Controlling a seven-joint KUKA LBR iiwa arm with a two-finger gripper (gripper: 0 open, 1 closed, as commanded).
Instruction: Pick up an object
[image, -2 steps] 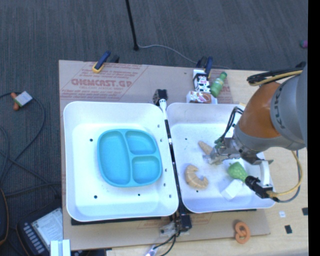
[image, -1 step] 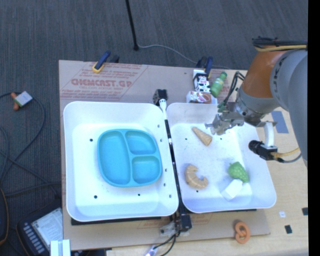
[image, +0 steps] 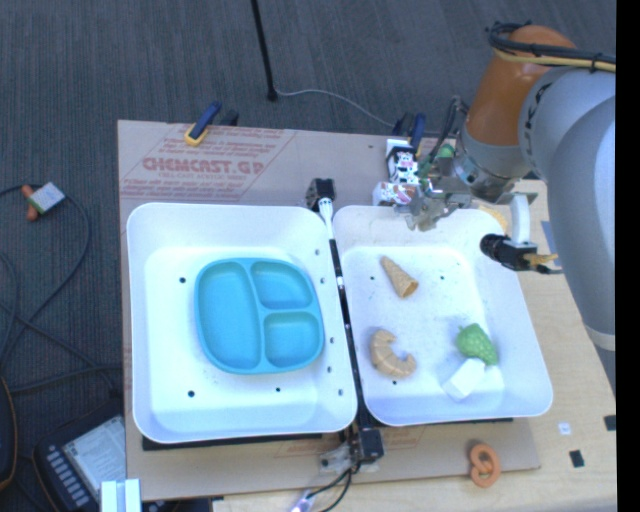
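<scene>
The right white bin (image: 520, 330) holds a tan cone-shaped piece (image: 400, 276), a croissant (image: 391, 355), a green leafy toy (image: 478, 342) and a white block (image: 465, 379). My gripper (image: 428, 215) hangs over the bin's far rim, above and behind the cone, well clear of the objects. Nothing shows between its fingers. The left white bin (image: 160, 250) holds a blue divided plate (image: 260, 315).
A pretzel-like piece (image: 484, 463) lies on the bench in front of the right bin. A black clamp (image: 321, 193) sits at the bins' far junction. A blue clip (image: 204, 121) rests at the cardboard's far edge. The grey arm (image: 570, 110) fills the upper right.
</scene>
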